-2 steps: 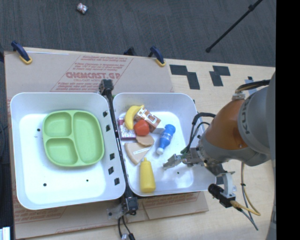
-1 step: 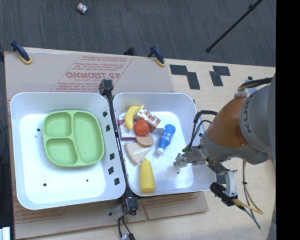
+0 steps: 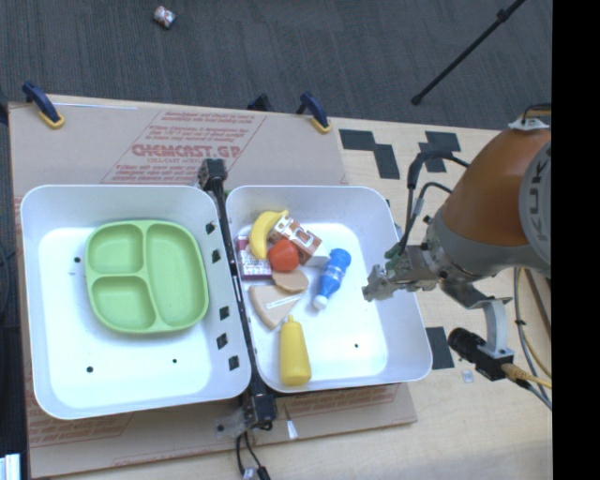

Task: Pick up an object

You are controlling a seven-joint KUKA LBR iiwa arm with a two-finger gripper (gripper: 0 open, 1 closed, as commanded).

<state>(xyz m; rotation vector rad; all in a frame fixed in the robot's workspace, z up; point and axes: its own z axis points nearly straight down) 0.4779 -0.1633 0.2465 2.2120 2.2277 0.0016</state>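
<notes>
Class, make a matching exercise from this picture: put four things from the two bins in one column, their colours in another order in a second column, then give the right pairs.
Things:
1. divided plate
2. squeeze bottle
3. small bottle
4. round fruit

Colours:
A. blue with a white cap
B. red
C. light green
D. yellow

Pairs: 1-C, 2-D, 3-A, 4-B

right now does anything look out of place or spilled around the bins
One thing: a small grey object lies on the dark floor beyond the bench, far from both bins. In the right bin the toy food sits heaped toward the divider, nothing spilled.
</notes>
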